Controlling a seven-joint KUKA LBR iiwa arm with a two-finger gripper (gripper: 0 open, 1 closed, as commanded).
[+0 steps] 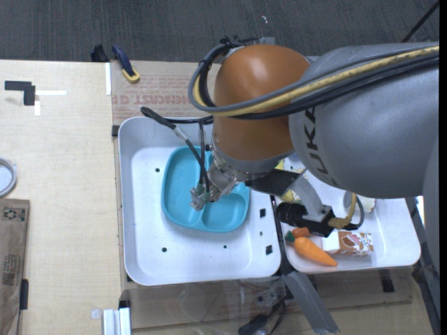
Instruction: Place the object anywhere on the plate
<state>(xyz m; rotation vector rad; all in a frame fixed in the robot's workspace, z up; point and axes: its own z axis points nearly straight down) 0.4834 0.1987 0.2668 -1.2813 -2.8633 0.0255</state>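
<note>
Jaws (200, 199) over the blue plate (183, 180), well inside its rim; open or closed, unclear.

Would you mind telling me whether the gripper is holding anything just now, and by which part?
It cannot be told: the gripper hangs low over the blue plate, but its tip is too small and blurred to show any object.
</note>
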